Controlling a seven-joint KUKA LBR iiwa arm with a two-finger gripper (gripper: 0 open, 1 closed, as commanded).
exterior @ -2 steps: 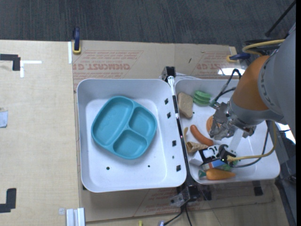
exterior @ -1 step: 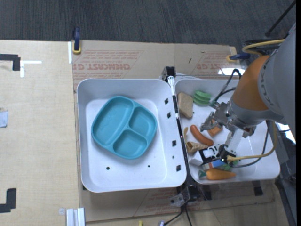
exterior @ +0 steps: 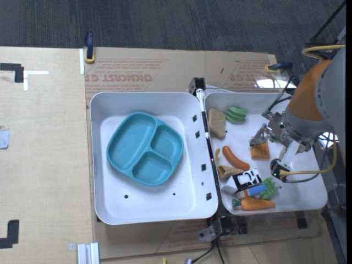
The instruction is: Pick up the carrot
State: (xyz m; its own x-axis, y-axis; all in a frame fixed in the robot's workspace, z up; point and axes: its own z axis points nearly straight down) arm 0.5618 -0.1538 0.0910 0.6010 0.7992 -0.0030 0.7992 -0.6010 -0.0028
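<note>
Two shallow white bins are seen side by side on the bench (exterior: 44,164). In the left bin (exterior: 104,202) one teal divided plate (exterior: 145,148) is laid, with three compartments counted. In the right bin (exterior: 308,194) several food items are gathered: one carrot (exterior: 256,203) is found at about six o'clock of that bin, lying flat near the front wall; one green leafy piece (exterior: 269,187) is placed just above it, touching one black-and-white packet (exterior: 247,179); one sausage (exterior: 235,158) is set near the centre; one slice of bread (exterior: 217,123) is seen at ten o'clock and one green ridged item (exterior: 237,113) at twelve o'clock. One orange wedge (exterior: 260,150) is located at three o'clock of the sausage. One pincer (exterior: 263,138) is positioned directly over that wedge, well apart from the carrot; whether it is wide or narrow cannot be told.
</note>
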